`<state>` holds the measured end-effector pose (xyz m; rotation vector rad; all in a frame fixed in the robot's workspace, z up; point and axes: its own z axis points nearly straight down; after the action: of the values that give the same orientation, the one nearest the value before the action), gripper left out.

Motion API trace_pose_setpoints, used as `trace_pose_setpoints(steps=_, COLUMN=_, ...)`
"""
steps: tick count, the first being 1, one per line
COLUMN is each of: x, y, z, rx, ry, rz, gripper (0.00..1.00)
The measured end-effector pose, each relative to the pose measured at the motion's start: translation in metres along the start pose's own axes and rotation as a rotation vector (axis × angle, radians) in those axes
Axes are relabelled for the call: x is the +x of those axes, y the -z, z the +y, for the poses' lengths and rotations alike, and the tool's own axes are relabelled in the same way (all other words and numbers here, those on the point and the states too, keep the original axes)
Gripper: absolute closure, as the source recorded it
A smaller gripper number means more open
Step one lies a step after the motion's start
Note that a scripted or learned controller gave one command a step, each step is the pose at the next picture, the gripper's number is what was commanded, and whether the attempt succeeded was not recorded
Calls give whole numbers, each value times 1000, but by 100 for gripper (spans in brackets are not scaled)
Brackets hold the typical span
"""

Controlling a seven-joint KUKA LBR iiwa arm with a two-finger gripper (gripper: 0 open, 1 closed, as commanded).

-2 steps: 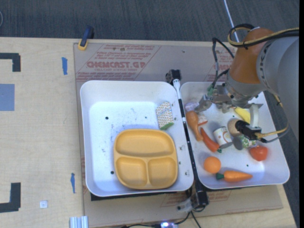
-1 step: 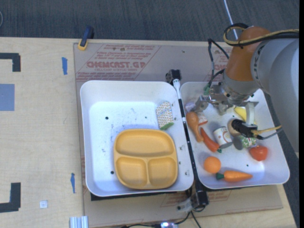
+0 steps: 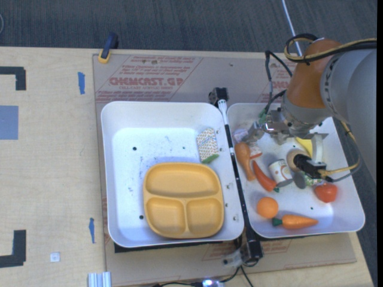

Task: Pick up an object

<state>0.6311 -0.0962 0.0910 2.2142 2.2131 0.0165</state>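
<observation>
- So, my claw (image 3: 276,129) is low over the back of the right bin (image 3: 353,214), near the wall it shares with the left bin (image 3: 114,160).
- Claw state: can't tell, since wrist hardware blocks the tips from this angle. I see nothing held.
- Pickable things are all in the right bin:
  - orange-brown lump (image 3: 242,154), against the shared wall and just beside the claw
  - red pepper (image 3: 263,176), slanted, just beside the lump
  - small white can (image 3: 279,170), next to the pepper, probably lying on its side, though it's blurry
  - orange ball (image 3: 267,207), toward the front
  - carrot (image 3: 295,222), flat near the front rim, close to the ball
  - tomato (image 3: 326,192), on the right side, apart from the rest
  - yellow piece (image 3: 305,145), partly hidden under my wrist
- Left bin holds a yellow divided plate (image 3: 184,197) at its front and a patterned packet (image 3: 207,143) near the shared wall.
</observation>
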Motion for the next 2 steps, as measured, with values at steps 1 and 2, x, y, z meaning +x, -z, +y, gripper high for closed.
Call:
trace_pose_setpoints(steps=1, x=2, y=-4, z=15, rx=48, ry=-7, rz=6, gripper=0)
trace_pose_setpoints(steps=2, x=3, y=-1, z=2, rx=5, ry=-2, rz=-3, gripper=0)
